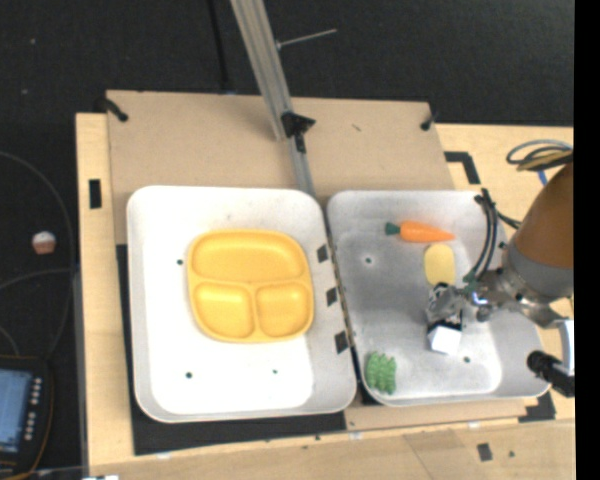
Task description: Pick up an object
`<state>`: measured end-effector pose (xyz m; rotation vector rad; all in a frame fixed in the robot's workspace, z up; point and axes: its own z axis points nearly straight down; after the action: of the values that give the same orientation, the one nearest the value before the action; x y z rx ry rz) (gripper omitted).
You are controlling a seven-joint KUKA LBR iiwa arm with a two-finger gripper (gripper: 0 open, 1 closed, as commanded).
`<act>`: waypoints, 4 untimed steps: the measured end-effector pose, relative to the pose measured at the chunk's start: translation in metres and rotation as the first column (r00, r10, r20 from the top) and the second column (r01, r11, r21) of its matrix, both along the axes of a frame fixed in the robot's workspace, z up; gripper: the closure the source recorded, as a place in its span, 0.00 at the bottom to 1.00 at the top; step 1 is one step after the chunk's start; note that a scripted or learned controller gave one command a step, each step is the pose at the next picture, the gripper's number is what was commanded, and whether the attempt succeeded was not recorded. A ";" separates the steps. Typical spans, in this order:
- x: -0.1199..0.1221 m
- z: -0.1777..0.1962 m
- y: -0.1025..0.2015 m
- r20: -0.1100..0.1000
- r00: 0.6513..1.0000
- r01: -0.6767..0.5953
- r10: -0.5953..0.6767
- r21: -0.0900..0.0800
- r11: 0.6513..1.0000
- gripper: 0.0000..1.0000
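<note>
In the right bin [380, 298] lie an orange toy carrot [425, 232] near the back, a pale yellow oblong piece [440, 264] just below it, a small white block [444, 339] further forward, and a green leafy toy [381, 371] at the front left. My gripper [445, 313] reaches in from the right and hangs low between the yellow piece and the white block, right above the block. Its dark fingers blur together over the block.
The left bin [160, 368] holds a yellow divided plate [250, 283] in its middle. A metal pole [265, 58] rises at the back between the bins. The arm's orange band [552, 228] stands over the right bin's right edge.
</note>
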<state>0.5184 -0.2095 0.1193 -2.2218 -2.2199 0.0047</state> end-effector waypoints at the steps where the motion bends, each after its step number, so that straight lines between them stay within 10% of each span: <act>1: 0.002 0.014 0.000 0.007 1.000 0.003 -0.003 0.000 1.000 1.00; 4: -0.001 0.144 -0.009 0.007 1.000 -0.005 0.005 0.000 1.000 1.00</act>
<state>0.5176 -0.2188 0.2631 -2.2202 -2.2287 -0.0031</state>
